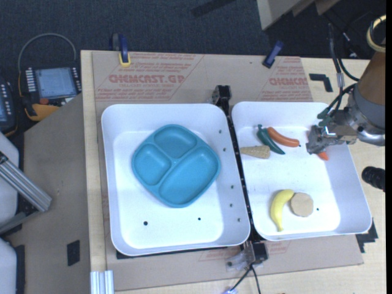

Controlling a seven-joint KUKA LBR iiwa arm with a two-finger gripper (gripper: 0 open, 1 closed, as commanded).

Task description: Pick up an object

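My pincer [320,144] hangs at three o'clock in the right bin [352,182], low over the floor by the far wall, and from this angle I cannot tell how it is set. A small red-orange piece [324,157] peeks out just beneath it, touching or nearly so; whether I have any purchase on it I can't say.

Biggest risk, I reckon: I'm tight against the bin's three o'clock wall, so a closing or lifting move could scrape the rim or shove that little piece against the wall instead of catching it. Next, it's small and partly hidden under me, so a grip could easily come up with nothing. The carrot [283,138] and green pepper [269,141] lie crossed at eleven o'clock, the corn cob [255,152] beside them near the divider, the banana [280,208] and round brown biscuit [301,204] touching at six o'clock, all well apart from me and unlikely to be bumped.

The tabletop [184,72] is brown board, clamped at twelve o'clock. The left bin [122,225] holds a blue divided plate [176,164]. Dark carpet surrounds it; a teach pendant [54,82] sits at ten o'clock.
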